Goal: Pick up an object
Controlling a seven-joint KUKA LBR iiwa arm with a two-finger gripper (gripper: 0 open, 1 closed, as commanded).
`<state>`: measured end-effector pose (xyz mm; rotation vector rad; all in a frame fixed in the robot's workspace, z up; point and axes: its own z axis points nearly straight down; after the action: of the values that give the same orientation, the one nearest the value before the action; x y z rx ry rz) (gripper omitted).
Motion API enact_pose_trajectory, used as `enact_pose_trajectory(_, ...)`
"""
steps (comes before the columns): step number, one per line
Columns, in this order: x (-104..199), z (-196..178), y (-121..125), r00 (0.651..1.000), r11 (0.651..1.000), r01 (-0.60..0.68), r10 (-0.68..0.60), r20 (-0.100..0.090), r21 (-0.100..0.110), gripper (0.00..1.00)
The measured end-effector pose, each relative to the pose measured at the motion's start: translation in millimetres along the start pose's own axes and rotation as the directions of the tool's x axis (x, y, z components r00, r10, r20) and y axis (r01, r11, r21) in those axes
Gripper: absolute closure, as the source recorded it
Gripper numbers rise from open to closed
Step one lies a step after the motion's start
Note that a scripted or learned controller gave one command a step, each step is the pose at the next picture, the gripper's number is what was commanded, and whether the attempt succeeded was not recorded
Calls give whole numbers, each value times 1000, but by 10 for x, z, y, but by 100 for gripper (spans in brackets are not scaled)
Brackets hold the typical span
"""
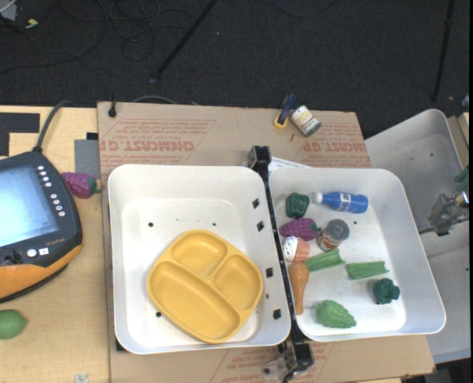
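Toys (332, 246) scattered in right bin (415, 238); yellow tray (206, 284) in left bin (140, 190).

A single camera hangs above the bench and looks down at a slant, far enough off to take in both white bins side by side: the left bin (132, 190) and the right bin (407, 214) sit mid-frame. The cardboard sheet (220, 138) under them and dark floor (220, 38) beyond fill the top, so the camera probably tilts slightly away from its own side.
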<state>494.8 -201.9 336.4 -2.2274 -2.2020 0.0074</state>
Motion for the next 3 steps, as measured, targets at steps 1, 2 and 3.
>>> enact_pose_trajectory(1, -20, -92, -8, 1000, 1000, -1, 1, -1, 2, 100)
enact_pose_trajectory(2, -39, -180, -18, 1000, 1000, -1, 1, -2, 5, 100)
enact_pose_trajectory(3, -57, -270, -26, 1000, 1000, 0, 0, -3, 7, 100)
